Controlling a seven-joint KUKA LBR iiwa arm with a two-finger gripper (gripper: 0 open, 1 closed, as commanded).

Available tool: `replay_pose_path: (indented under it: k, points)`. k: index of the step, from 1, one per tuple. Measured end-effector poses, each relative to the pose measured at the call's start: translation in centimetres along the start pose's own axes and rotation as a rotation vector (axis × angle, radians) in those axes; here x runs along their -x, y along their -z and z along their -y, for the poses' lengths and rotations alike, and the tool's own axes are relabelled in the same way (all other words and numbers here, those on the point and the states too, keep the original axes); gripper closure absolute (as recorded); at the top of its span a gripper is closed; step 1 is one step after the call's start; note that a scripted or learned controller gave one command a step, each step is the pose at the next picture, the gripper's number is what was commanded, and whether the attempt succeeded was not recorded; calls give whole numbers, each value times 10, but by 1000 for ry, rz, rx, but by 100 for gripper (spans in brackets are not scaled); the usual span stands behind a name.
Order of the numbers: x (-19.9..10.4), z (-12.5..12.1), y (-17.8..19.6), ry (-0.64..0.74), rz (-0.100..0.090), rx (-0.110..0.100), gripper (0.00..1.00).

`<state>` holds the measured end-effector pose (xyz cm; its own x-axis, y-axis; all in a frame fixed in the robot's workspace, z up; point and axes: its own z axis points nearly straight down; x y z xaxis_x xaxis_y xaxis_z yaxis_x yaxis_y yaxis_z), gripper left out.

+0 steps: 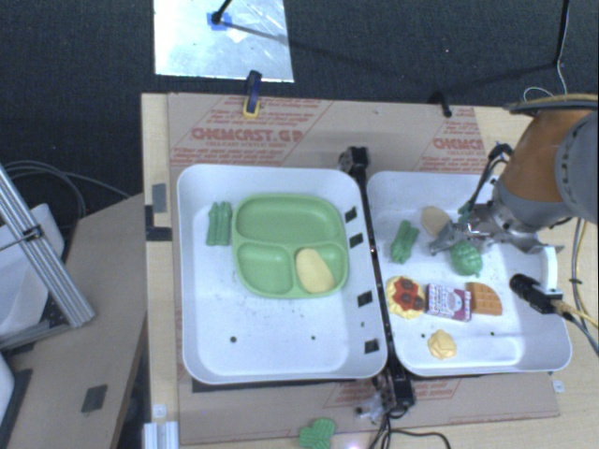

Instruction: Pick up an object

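Observation:
My gripper [459,239] hangs low in the right bin [543,349], reaching in from the right. Its tip is just above and touching the top of a green broccoli-like toy [467,261]. A tan rounded piece [434,219] lies just to its upper left. A green pickle-shaped toy [404,241] lies further left. In front of the gripper sit a pizza slice [405,296], a pink carton [447,301] and a waffle piece [484,298] in a row. A yellow lump [442,345] lies nearest the front wall.
The left bin [201,344] holds a green divided plate [281,227] with a yellow piece [315,269] in one compartment. A green bean bundle [219,224] lies beside the plate. Another green toy [318,433] lies outside the bins at the bench's front edge.

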<state>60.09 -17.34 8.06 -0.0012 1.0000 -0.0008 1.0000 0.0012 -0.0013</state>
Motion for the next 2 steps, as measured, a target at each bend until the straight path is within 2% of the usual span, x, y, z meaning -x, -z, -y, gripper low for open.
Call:
replay_pose_path:
  k: [1, 2]
  points:
    - [0, -2, 15, 0, 1, 7, 100]
    - [-69, -21, 76, 9, -3, 10, 100]
